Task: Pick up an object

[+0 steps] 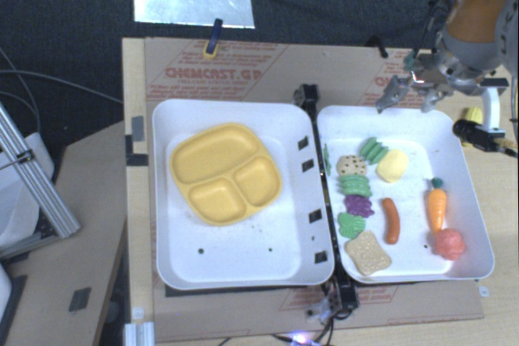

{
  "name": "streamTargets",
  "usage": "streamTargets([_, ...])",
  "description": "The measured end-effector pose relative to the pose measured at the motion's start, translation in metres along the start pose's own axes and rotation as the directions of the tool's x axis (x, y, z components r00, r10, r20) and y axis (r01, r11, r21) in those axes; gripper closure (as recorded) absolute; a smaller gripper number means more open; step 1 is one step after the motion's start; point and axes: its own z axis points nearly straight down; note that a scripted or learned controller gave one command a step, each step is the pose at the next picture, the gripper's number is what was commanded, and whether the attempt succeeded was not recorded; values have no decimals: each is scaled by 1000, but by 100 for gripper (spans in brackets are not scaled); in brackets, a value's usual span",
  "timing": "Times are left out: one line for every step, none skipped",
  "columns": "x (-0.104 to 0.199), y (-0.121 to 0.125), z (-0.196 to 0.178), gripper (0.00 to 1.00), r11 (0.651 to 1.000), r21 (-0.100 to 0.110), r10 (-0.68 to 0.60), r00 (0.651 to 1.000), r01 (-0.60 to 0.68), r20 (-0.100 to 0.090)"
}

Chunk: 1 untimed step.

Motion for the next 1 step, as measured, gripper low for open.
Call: streamTargets([162, 0, -43, 0, 1000, -5, -17, 1000, 17, -6])
